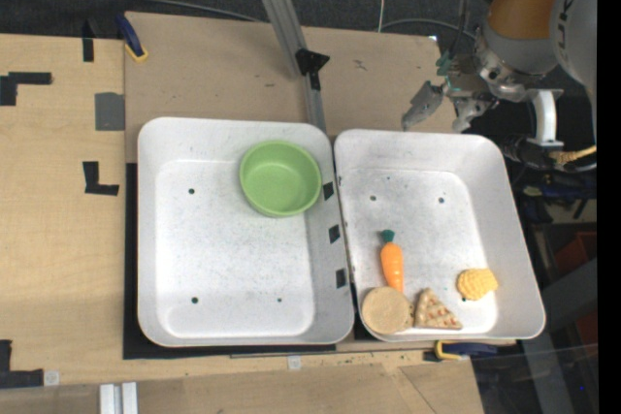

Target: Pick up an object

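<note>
The small orange toy carrot (391,264) lay in the right white bin (505,208), well below the tool (442,108), which hung open and empty; its long axis ran up-down, green top farthest.

Even overhead light keeps the two shallow white plastic bins (175,238) bright with soft shadows, though the picture looks slightly grainy.

I'm looking down on a tan wooden bench (58,238) carrying two shallow white bins, touching along their inner edges. The left bin (165,305) and right bin (505,208) rest on a dark mat (129,257). Black tape pieces (97,177) and a grey patch (110,111) mark the bench at left, with a blue-and-yellow clamp (133,38) at its far edge.
</note>
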`<state>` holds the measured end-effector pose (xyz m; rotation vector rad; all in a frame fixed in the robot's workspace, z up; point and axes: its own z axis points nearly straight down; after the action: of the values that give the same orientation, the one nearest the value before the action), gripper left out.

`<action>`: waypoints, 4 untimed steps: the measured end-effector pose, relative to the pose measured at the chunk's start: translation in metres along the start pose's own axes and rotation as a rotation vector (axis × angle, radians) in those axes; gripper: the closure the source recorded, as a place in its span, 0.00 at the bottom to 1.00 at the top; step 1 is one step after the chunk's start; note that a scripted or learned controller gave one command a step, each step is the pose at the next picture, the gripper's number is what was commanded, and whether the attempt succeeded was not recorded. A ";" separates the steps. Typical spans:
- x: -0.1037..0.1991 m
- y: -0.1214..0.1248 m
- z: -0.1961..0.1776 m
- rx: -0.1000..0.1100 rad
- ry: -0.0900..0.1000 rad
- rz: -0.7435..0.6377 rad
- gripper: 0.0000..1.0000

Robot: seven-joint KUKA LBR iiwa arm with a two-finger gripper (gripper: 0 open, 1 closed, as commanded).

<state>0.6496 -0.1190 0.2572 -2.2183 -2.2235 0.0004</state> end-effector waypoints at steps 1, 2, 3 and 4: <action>0.000 0.000 0.000 0.000 -0.001 -0.001 0.00; -0.001 0.002 0.064 0.007 -0.001 0.000 0.00; -0.005 0.009 0.115 0.006 -0.001 0.001 0.00; -0.003 0.008 0.169 0.005 -0.001 0.000 0.00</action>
<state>0.6574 -0.1224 0.0877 -2.2165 -2.2216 0.0071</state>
